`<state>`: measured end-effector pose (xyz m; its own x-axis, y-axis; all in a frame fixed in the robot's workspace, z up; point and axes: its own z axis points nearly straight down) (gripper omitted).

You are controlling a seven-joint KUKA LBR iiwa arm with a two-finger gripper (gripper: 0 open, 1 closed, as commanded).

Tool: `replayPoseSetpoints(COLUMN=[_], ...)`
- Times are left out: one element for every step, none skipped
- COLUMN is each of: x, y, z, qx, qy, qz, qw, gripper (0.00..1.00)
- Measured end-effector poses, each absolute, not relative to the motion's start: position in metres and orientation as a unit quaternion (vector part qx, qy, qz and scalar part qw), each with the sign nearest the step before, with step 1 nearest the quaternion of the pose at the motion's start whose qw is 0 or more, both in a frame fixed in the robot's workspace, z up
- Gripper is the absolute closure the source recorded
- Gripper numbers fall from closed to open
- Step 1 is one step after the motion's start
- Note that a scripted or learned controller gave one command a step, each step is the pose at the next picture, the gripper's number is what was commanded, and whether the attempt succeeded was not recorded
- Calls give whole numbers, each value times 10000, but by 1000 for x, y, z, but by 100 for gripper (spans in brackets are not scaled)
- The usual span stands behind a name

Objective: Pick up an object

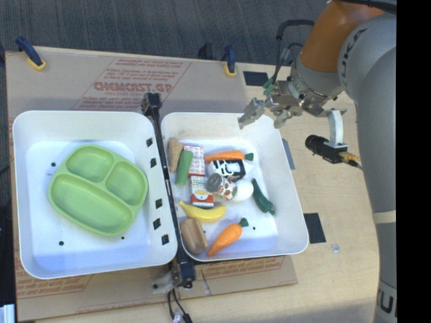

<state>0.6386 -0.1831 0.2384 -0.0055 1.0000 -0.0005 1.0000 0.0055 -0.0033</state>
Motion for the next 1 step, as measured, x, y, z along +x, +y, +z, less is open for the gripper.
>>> replayPoseSetpoints(x=[557], y=[-155], z=[121], qx=[-7045], qy=[-7097], qz=[18], qw=[23], gripper=[0])
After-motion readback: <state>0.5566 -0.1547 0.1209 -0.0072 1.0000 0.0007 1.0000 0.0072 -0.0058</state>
